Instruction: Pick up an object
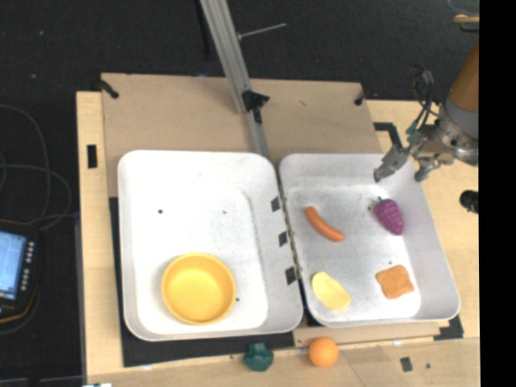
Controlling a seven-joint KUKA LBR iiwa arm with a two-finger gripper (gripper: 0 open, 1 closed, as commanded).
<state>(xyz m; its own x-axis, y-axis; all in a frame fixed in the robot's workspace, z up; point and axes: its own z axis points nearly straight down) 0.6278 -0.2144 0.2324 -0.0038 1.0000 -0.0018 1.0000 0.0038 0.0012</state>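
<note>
At far left, off the bench, a dark handheld screen (11,271) lies on the black floor with cables looping above it. The left bin (137,176) holds a single yellow bowl (198,287), upright, in its near half towards the front wall. Behind the bins a grey metal post (230,51) rises at a slant from the brown board. On the bench in front of the bins, outside both, a small dark green object (258,357) sits just beside an orange ball (322,351).

The right bin (339,172) holds four pieces, all apart from one another: an orange sausage-shaped piece (323,223) lying diagonally near the middle, a pale yellow piece (330,290) at the front left, an orange-brown square piece (394,282) at the front right, and a purple bunch of grapes (389,215) towards the right wall.

My gripper (401,166) hangs over the far right corner of the right bin, above and behind the grapes and clear of them. Its two fingers are spread apart, one pointing down-left and one at the right, with nothing between them. My arm enters from the right edge.
</note>
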